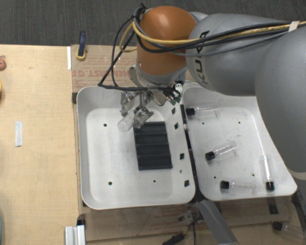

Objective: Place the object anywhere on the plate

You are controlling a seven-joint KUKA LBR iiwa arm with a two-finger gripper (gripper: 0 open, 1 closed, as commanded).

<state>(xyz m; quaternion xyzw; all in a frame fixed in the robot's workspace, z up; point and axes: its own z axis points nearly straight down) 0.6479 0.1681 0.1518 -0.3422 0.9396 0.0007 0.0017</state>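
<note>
- On my own grey arm [234, 60], by the orange band, I read dark letters, partly hidden by cables: "KU".
- On the cardboard sheet [104, 68] behind the bins there is faint red print, upside down; I cannot read it.

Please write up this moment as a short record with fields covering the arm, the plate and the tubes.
end effector: over the left bin, at the black plate's far end
black plate: flat in the left bin, ribbed
held item: clear tube at the fingertips; grip uncertain
right bin: four clear tubes with black caps, lying loose
task status: tube not yet on plate
</note>
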